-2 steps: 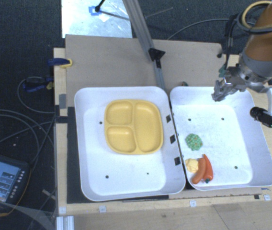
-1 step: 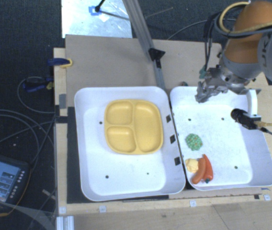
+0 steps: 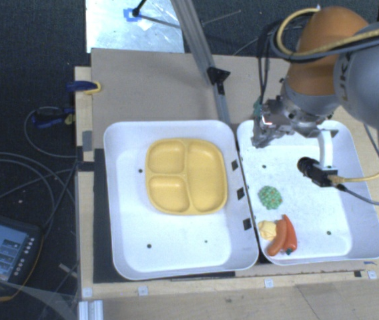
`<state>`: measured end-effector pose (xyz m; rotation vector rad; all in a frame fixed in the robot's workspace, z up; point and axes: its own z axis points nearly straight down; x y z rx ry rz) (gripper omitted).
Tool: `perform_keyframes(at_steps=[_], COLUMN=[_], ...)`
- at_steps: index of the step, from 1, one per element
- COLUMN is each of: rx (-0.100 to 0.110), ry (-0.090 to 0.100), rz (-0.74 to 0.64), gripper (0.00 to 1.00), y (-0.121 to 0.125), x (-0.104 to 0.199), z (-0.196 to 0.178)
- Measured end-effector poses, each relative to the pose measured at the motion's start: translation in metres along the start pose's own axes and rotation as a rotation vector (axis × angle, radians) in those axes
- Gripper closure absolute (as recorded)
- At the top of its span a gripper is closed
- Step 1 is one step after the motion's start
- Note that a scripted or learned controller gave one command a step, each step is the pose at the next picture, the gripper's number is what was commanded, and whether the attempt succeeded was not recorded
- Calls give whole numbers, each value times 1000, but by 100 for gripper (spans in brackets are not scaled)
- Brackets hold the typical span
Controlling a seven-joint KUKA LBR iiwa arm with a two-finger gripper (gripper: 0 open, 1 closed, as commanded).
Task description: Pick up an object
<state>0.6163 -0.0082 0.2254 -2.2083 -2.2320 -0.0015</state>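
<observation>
While the hand [image 3: 264,133] hangs over the right bin's [image 3: 349,179] far left corner, finger state impossible to tell, a green broccoli-like piece [image 3: 269,196], orange carrot [image 3: 284,235] and small yellow piece [image 3: 267,229] lie near its front left; a yellow divided plate [image 3: 185,176] sits in the left bin [image 3: 126,205].

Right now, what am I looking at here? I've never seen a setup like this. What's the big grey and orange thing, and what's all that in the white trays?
You are looking down at a slant from one camera fixed above a bench. The grey and orange thing is a robot arm reaching in from the right. Its job is to pick up an object. At its end is a gripper, hanging over the far corner of the right bin. I can't see anything held in it.

In the right bin lie small toy foods: a green lump, a yellow piece and an orange carrot, the last two touching.

The left bin holds a yellow divided plate.
</observation>
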Motion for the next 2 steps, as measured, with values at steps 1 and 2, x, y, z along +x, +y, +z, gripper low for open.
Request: perform_keyframes(at_steps=[1,2], rx=[0,0], ry=[0,1], rz=[0,-1], gripper=[100,100], y=[-15,-30], x=[51,103], z=[8,11])
